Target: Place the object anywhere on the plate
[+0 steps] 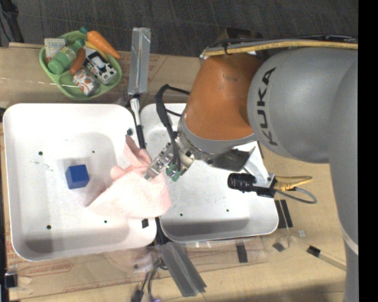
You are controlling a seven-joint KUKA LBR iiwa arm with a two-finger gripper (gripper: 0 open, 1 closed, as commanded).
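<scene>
Left of the claw (159, 168) as the camera sees it, well apart from it, the blue cube (77, 176) sits flat on the floor of the left bin (25, 231). Nothing is touching it, so I take it as not yet picked.

Right under and just left of the claw is the pink plate (135, 194). It isn't lying flat. It looks tipped, with its near-claw edge riding up on the wall between the left bin and the right bin (252, 225) and the rest sloping down toward the cube. The claw tip is at or on that raised edge. Contact is likely but I can't confirm it.

Claw state: cannot tell. The tip is small, cluttered with wiring and sits against pink, so spread or pressed together is unreadable. I see nothing cube-like in it.

The arm (290, 106) covers most of the right bin behind the claw.

Step, my read: pre-grasp. The claw is over the plate rather than over the object, so the pick has yet to happen.

Next move needs:
- lift clear of the plate edge without dragging it further
- traverse left across the bin to above the cube
- descend square to the cube faces and close on it
- carry it back and release on the low, flatter part of the plate; on the raised side the cube may slide off

Risk: the tilted plate may shift when loaded.
</scene>
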